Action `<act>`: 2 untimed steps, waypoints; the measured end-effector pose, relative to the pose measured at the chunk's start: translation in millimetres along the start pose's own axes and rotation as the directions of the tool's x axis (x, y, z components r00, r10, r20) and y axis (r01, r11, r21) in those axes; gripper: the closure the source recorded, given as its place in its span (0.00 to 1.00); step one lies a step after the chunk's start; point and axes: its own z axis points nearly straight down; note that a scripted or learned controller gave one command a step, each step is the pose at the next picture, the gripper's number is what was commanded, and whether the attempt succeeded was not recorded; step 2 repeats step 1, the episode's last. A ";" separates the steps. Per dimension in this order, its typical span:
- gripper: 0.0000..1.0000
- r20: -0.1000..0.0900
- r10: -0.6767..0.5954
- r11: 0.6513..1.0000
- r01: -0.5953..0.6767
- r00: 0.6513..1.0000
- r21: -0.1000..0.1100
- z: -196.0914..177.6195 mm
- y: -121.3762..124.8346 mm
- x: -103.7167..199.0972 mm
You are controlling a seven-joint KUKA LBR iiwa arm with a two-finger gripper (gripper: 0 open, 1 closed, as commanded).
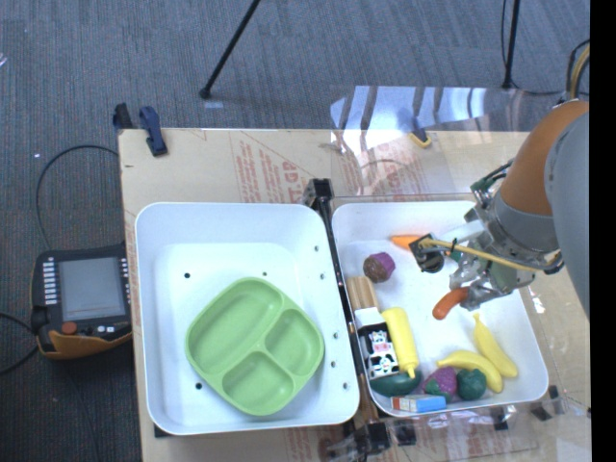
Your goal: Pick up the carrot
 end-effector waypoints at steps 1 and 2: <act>0.00 0.000 -0.001 1.000 0.001 1.000 0.000 -0.1 0.0 0.0; 0.00 0.000 -0.001 1.000 0.001 1.000 0.000 -0.1 0.0 0.0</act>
